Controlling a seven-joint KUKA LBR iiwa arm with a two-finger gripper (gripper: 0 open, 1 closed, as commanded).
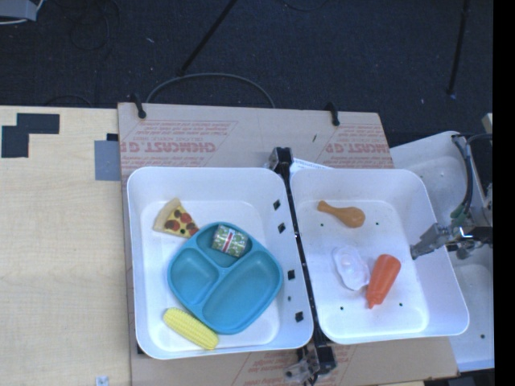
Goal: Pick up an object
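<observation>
Two shallow white bins sit side by side, and your gripper [426,245] hangs at the right bin's [438,316] outer edge.

You see the grey two-finger tool over the right rim, touching nothing; whether it is released or clenched you cannot tell. Near it, inside the right bin, lies an orange toy carrot [381,279], tapered and tilted, just beside a pale translucent plastic piece [350,267]. A tan toy chicken drumstick [342,213] lies farther back. In the left bin [145,215] you have a blue three-compartment plate [229,288] holding a small green wrapped item [230,240] in its top compartment, with a toy pizza slice [175,219] and a yellow corn cob [190,329] beside the plate.
</observation>
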